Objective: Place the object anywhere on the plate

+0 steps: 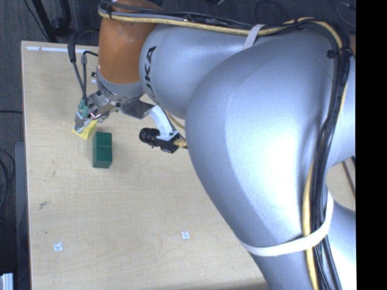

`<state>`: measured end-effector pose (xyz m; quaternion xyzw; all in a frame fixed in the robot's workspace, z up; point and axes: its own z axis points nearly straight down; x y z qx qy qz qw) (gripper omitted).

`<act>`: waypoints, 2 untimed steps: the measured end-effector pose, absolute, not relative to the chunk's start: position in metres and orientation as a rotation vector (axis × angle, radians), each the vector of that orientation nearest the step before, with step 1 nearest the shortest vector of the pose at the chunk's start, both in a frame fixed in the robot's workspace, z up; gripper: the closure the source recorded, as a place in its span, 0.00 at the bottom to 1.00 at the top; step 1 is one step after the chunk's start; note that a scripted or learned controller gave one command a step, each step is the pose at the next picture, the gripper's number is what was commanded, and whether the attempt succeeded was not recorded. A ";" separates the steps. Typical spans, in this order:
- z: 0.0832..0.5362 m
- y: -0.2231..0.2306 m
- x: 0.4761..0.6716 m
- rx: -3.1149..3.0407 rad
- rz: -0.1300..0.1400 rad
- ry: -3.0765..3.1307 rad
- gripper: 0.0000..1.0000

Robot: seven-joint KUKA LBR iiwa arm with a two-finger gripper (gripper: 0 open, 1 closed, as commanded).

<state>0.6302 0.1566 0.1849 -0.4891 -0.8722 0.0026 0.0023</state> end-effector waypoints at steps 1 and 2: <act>0.189 0.103 0.638 -1.420 0.010 -2.794 1.00; 0.190 0.044 0.657 -1.488 0.007 -2.762 1.00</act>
